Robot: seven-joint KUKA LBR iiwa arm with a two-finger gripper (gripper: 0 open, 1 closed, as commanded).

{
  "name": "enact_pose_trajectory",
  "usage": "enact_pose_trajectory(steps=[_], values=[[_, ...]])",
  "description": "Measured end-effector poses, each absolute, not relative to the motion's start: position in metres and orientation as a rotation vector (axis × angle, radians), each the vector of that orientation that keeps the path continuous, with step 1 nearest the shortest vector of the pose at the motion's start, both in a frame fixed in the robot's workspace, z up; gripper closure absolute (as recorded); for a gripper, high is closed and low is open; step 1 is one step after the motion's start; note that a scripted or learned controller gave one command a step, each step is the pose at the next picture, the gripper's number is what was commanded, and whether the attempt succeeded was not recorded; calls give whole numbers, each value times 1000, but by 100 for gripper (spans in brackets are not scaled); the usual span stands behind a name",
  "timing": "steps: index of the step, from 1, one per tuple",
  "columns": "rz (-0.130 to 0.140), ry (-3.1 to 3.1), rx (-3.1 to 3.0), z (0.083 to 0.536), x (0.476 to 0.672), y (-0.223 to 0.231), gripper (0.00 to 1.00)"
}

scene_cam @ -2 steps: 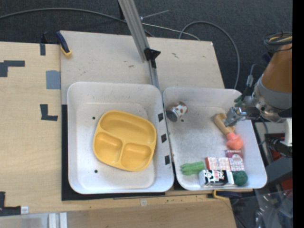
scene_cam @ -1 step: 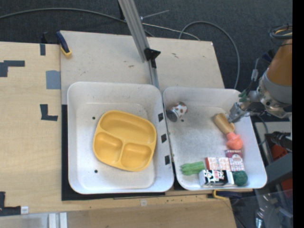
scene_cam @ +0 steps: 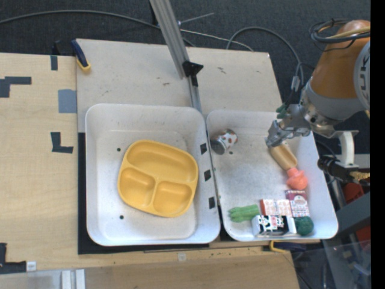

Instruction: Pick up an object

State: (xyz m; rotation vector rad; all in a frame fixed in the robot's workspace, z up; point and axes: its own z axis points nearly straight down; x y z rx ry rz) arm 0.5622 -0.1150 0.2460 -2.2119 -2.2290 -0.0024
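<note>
My gripper [scene_cam: 275, 138] hangs over the upper right part of the right bin [scene_cam: 240, 179], just above a tan cylinder-shaped toy [scene_cam: 284, 156] with an orange-red end [scene_cam: 296, 180]. A small white and red cup-like object [scene_cam: 226, 141] lies to the gripper's left. Along the bin's front edge sit a green toy [scene_cam: 243, 213], small red and white cartons [scene_cam: 284, 208], a black and white carton [scene_cam: 272, 224] and a dark green ball [scene_cam: 304, 225]. Nothing shows between the gripper's fingers.
The left bin [scene_cam: 102, 161] holds a yellow divided tray [scene_cam: 157, 177]. A grey metal post [scene_cam: 171, 29] slants up from between the bins. Cables run across the dark floor behind the bench. The arm's orange band [scene_cam: 340, 59] is at the right.
</note>
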Motion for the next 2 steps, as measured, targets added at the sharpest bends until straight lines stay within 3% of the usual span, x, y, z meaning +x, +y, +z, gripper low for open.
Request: enact_pose_trajectory(steps=[1,2], values=[[1,-2228,-2213,234,582,-62,100],[-1,-2228,-2212,237,586,-5,100]])
